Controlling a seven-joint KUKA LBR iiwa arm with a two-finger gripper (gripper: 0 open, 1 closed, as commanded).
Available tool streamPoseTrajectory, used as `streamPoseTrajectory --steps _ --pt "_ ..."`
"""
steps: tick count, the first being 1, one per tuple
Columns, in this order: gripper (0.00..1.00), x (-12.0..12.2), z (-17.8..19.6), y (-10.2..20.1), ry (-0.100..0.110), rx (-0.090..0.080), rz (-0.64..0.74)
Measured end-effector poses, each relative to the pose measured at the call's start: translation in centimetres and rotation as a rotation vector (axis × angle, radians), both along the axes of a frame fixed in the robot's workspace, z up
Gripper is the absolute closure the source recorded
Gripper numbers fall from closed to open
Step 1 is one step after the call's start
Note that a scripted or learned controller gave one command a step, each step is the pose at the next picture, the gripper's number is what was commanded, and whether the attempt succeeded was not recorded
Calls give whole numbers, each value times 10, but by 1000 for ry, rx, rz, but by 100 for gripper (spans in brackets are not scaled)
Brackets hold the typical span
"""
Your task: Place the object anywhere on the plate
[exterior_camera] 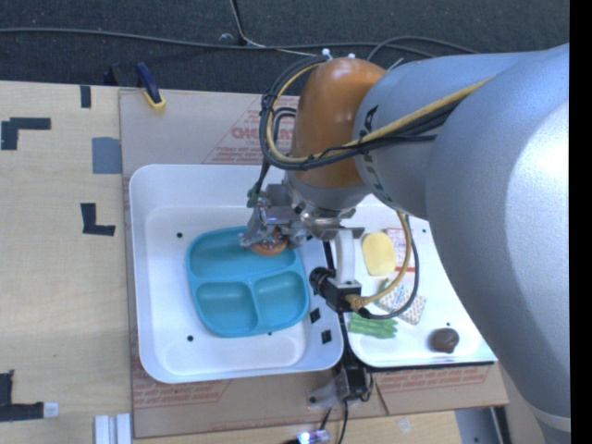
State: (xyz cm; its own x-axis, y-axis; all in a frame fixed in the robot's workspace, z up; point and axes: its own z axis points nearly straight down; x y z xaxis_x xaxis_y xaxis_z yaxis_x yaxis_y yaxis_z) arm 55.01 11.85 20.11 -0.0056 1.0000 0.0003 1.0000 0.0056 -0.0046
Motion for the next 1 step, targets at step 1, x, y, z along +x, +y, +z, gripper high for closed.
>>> streamPoseTrajectory --steps 1 --pt "100 -25 22 45 -3 1 1"
